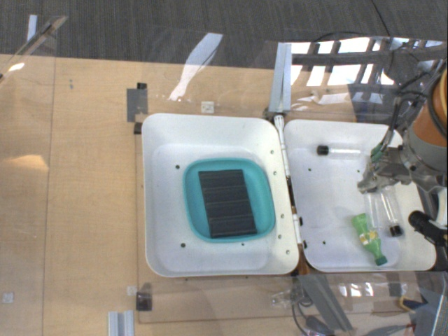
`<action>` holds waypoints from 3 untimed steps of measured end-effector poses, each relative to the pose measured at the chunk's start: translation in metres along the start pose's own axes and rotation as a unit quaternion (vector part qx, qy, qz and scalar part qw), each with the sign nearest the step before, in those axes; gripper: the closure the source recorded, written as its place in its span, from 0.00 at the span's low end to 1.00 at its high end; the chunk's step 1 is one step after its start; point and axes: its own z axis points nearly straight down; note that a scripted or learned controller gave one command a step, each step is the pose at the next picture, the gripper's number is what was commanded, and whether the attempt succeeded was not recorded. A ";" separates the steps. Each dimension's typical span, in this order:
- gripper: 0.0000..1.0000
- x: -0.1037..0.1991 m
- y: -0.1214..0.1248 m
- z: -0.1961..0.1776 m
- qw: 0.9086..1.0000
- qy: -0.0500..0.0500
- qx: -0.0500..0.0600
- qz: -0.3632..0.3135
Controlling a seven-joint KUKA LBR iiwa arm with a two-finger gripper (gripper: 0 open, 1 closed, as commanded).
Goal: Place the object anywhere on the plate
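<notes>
My arm (424, 128): grey casing with an orange band above the wrist. I note dark cables looping alongside. Gripper (378, 180): pale metallic grey.

The arm (427, 128) is cut off by the right edge.

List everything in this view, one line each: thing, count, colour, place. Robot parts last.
bins: 2, white, side by side on the bench
plate: 1, teal, in the left bin
dark slab: 1, dark grey, ribbed, on the plate
green object: 1, green, lower part of the right bin
clear tube with black cap: 1, transparent, upper part of the right bin
second clear tube: 1, transparent, black end, beside the green object
arm: 1, grey and orange, right edge
gripper: 1, metallic, above the right bin
</notes>
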 end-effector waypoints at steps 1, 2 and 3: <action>1.00 0.073 -0.040 0.023 0.983 0.001 0.001 -0.183; 1.00 0.154 -0.054 0.023 0.978 0.001 0.001 -0.208; 1.00 0.231 -0.025 0.023 0.972 0.001 0.000 -0.236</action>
